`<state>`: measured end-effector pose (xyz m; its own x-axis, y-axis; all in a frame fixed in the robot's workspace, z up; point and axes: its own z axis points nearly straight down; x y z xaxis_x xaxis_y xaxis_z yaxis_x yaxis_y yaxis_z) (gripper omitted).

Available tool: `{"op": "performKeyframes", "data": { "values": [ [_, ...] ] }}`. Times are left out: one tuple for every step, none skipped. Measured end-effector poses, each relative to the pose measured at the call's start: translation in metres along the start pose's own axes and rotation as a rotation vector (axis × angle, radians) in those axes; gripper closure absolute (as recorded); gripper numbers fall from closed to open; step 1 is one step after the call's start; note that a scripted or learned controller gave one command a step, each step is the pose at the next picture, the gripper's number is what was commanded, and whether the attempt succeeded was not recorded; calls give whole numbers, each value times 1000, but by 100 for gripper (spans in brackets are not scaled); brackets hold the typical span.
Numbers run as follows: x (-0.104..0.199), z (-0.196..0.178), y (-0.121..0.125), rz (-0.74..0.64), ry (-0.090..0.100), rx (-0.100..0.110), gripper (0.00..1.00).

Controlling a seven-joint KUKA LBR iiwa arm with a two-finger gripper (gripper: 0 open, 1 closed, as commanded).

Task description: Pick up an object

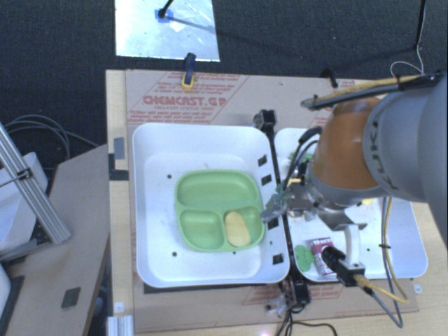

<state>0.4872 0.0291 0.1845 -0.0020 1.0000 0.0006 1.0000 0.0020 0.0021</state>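
Observation:
A green divided plate (pixel 210 194) lies in the left white bin (pixel 161 152). A yellow oval object (pixel 238 228) rests in the plate's lower right compartment. My gripper (pixel 274 207) hangs at the divider between the two bins, just right of the plate's edge and a little above and right of the yellow object. The grey and orange wrist covers most of it. In the right bin (pixel 406 250) a small green round piece and a dark red and white packet (pixel 313 253) lie near the front left corner, below the arm.
The arm's bulk covers much of the right bin. Black clips line the divider between the bins. Cables trail off the bench's front right. A cardboard sheet lies under both bins, with a silver sheet on the dark floor behind.

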Motion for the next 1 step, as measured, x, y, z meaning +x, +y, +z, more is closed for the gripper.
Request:
{"op": "performKeyframes", "data": {
  "values": [
    [-60,0,40,5,-3,-3,0]
  ]
}}
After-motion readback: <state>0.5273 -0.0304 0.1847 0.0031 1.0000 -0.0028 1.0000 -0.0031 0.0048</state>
